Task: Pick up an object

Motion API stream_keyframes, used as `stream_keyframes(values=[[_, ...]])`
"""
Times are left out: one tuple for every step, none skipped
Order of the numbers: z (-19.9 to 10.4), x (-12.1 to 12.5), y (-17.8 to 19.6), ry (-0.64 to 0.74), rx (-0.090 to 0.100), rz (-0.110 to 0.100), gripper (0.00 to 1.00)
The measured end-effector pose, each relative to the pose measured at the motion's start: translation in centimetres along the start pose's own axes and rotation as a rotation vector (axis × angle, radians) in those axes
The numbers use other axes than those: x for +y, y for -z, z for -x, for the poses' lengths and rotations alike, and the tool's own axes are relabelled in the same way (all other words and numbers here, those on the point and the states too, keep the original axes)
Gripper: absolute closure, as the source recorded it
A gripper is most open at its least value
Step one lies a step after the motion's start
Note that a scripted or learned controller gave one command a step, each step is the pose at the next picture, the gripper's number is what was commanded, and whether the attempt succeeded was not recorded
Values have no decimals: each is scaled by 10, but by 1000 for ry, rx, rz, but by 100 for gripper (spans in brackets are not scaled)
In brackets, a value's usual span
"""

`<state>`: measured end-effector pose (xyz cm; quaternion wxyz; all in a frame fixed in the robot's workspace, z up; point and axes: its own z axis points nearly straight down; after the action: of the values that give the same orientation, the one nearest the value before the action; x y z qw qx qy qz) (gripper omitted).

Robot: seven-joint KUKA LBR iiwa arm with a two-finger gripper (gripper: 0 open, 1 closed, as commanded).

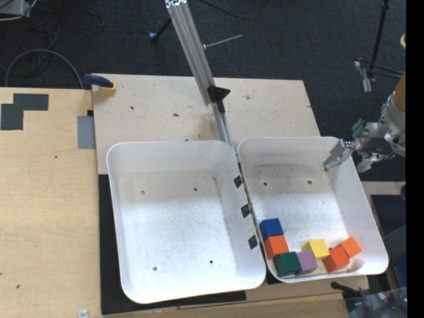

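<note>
Right bin (344,177) holds all the targets; left bin (172,211) sits alongside, sharing the centre divider.

Gripper (351,154) hangs over the right bin's upper right rim, roughly 2 o'clock from bin centre. One grey finger points down-left toward the rim, the other sits close to the wrist. They look spread, nothing between them.

Blocks are clustered at the bin's near edge, about 7 o'clock from the gripper and well apart from it: blue cube (270,228) at the left with an orange cube (276,245) touching below it, then green cube (287,264), purple cube (307,262), yellow cube (318,248), a red-orange cube (336,258) and a smaller orange one (351,246) at the far right.

Risks, biggest first:
- Bin wall: the cluster hugs the near rim and right corner, so a finger may land on the sloped wall and stop short.
- Crowding: the cubes touch or nearly touch, so a descending finger probably hits a neighbour's top or shoves the group instead of straddling one.
- Rim clip: the gripper starts over the rim, so a low traverse could catch it.
- Easiest target, my guess: the blue cube, with free floor on its upper and right sides.
</note>
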<state>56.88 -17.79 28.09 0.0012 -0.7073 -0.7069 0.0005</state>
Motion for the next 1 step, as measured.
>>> stream_keyframes(values=[[0, 0, 10, 1, 1, 0, 100]])
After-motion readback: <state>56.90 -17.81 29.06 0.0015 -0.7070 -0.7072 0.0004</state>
